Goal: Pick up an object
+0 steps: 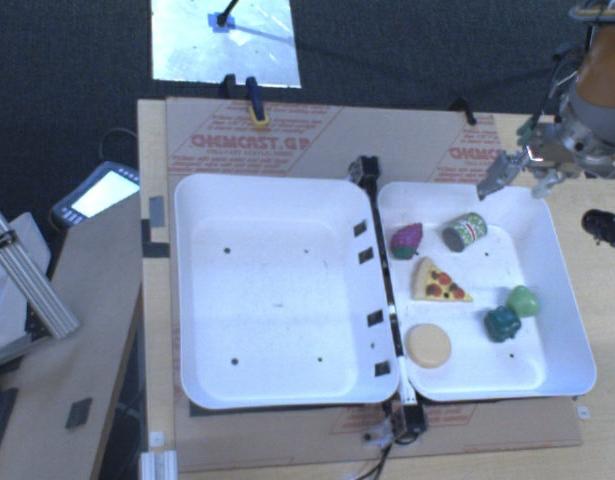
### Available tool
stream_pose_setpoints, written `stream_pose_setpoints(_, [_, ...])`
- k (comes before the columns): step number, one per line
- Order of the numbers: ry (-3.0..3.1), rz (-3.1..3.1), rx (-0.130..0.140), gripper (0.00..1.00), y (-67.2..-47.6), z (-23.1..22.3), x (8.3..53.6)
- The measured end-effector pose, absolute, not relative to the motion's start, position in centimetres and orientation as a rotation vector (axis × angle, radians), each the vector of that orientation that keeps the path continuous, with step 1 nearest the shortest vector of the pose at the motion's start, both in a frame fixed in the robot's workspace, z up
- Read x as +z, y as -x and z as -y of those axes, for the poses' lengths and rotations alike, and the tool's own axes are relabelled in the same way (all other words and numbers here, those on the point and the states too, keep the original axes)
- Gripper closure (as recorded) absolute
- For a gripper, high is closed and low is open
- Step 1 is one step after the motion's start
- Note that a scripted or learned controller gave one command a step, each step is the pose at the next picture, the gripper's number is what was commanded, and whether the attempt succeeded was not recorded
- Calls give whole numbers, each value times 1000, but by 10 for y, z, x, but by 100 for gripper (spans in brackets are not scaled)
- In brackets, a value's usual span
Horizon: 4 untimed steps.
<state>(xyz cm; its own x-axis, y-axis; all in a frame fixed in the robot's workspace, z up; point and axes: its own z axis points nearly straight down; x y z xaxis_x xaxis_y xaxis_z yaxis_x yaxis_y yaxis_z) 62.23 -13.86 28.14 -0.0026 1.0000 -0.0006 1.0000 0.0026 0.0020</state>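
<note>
The gripper (517,171) hung over the far right corner of the right bin (567,298), its two fingers spread apart with nothing between them. From that claw the nearest candidate, the small can (465,231), lay at about seven o'clock, just inside the bin's back wall. It rested on its side, its long axis running from roughly two o'clock to eight o'clock, the pale end cap toward the lower left.

The can looked hard and smooth, a grey-rimmed cylinder with a green and red label (probably a toy tin, so rigid and liable to roll). Just beside it at nine o'clock sat a purple piece (406,237), lumpy and matte, perhaps a plastic vegetable. Nearer the camera lay a pizza slice (438,282), a flat yellow wedge dotted red with its point at four o'clock, and below it a tan disc (428,345), low and round like a biscuit. At the right side two green pieces touched: a pale rounded one (524,300) and a darker, knobbly teal one (502,323).

The left bin (277,298) was a smooth white plastic tray.

My judgement: a descent toward seven o'clock, with the fingers closing across the can's short axis, would suit best.
</note>
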Motion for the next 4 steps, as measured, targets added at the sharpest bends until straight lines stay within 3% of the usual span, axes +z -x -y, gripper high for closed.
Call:
stream_pose_setpoints(1, [-2211, -2204, 10, 0, -638, 210, 412])
stream_pose_setpoints(2, [-2209, -2222, 5, 100, -638, 206, 415])
stream_pose_setpoints(3, [-2201, -2218, 14, 100, -669, 187, 544])
stream_pose_setpoints(4, [-2206, -2235, 6, 100, -669, 93, 536])
